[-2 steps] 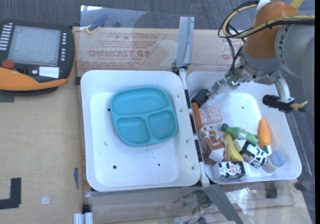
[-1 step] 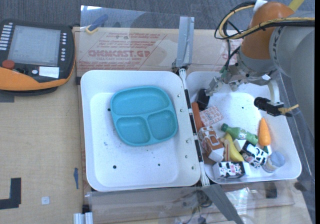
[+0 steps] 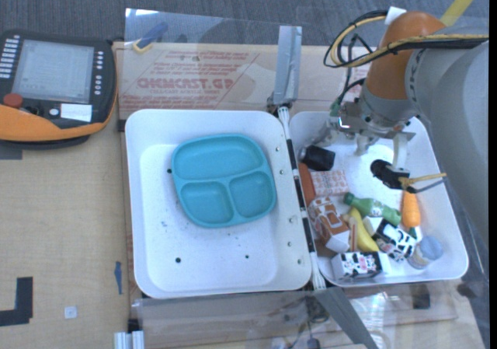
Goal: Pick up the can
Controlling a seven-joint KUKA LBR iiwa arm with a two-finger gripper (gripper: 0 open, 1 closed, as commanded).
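What looks like the can (image 3: pixel 425 249), a small round grey-blue tin seen from above, stands in the front right corner of the right bin (image 3: pixel 443 184). My gripper (image 3: pixel 380 150) hangs over the back part of that bin, well behind the can. Its two fingers (image 3: pixel 363 143) point down and stand open, with bare white bin floor between them. The orange band (image 3: pixel 410 29) of the arm rises just behind the bin.
The right bin also holds a black cup (image 3: pixel 317 158), a black piece (image 3: pixel 386 172), a carrot (image 3: pixel 410 210), a green bottle (image 3: pixel 371 206), a banana (image 3: pixel 363 235), cow-patterned toys (image 3: pixel 359 264) and a brown box (image 3: pixel 328 219). A teal divided plate (image 3: pixel 224 179) lies in the left bin (image 3: pixel 147 207). A teach pendant (image 3: pixel 54 87) sits at the far left.
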